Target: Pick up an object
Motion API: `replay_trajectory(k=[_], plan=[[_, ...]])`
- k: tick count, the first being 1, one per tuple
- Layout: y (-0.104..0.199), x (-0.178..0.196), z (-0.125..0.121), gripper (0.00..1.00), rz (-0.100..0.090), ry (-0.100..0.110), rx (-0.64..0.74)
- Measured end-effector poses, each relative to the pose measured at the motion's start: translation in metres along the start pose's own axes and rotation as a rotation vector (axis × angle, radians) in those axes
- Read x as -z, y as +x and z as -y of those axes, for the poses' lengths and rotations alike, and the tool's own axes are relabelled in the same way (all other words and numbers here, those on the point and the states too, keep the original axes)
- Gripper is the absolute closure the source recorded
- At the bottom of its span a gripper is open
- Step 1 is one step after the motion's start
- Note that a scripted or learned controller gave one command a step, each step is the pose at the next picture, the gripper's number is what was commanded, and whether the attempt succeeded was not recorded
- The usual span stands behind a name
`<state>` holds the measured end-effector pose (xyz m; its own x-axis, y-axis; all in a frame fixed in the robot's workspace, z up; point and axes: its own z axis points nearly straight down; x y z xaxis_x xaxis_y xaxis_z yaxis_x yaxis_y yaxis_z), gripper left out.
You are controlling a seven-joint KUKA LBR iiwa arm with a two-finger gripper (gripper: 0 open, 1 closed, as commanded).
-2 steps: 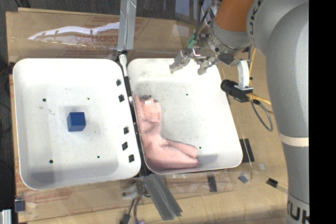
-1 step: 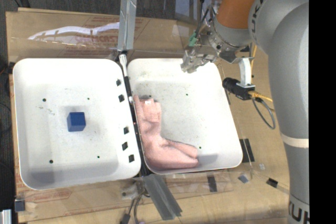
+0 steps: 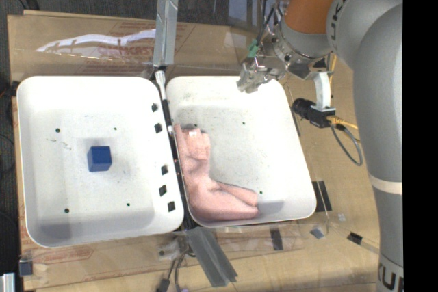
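Observation:
A small blue cube (image 3: 100, 158) lies in the left bin (image 3: 41, 99), left of its middle. A pink, flesh-coloured soft object (image 3: 209, 181) lies along the left wall and front of the right bin (image 3: 274, 113). My gripper (image 3: 250, 81) hangs over the back edge of the right bin, well clear of the pink object and far from the cube. Nothing shows between its fingers; they look close together, but their state is unclear from this angle.
A grey metal divider bar (image 3: 165, 31) stands at the back between the two bins. Black clips (image 3: 164, 171) line the seam between them. The bench is cardboard-covered, with tape marks at the front right.

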<state>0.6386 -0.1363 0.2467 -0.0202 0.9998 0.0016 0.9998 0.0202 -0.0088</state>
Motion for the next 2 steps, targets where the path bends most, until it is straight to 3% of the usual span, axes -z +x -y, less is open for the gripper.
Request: replay_trajectory(k=[1, 2], plan=[[0.0, 0.0, 0.0, 0.0, 0.0, 0.0, 0.0], [0.0006, 0.0095, -0.0003, 1.0, 0.0, 0.002, 0.005]])
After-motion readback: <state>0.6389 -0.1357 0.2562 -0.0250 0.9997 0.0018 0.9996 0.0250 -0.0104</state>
